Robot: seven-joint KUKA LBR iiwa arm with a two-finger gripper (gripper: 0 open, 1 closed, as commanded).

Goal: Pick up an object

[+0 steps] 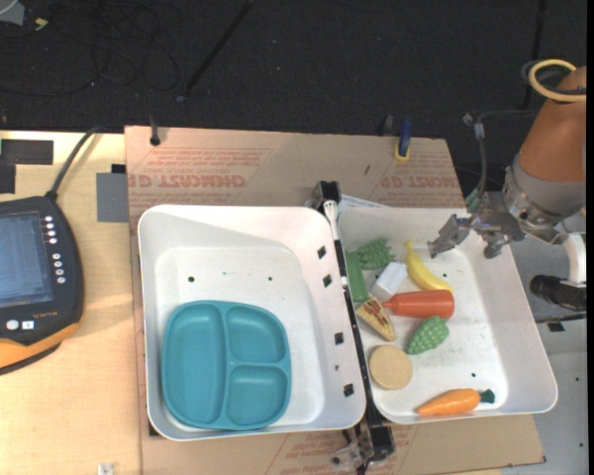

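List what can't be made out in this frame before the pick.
- Gripper: camera view, too small and blurred over the right bin's far rim to read the finger gap.
- White block: partly covered by the red sausage-shaped toy; identity unclear.
- Pizza-slice toy: details too small.
- Arm: cut off by the right edge.

A brown cardboard sheet [277, 171] covers the wooden bench [40, 384]; black cloth [277, 47] hangs behind.
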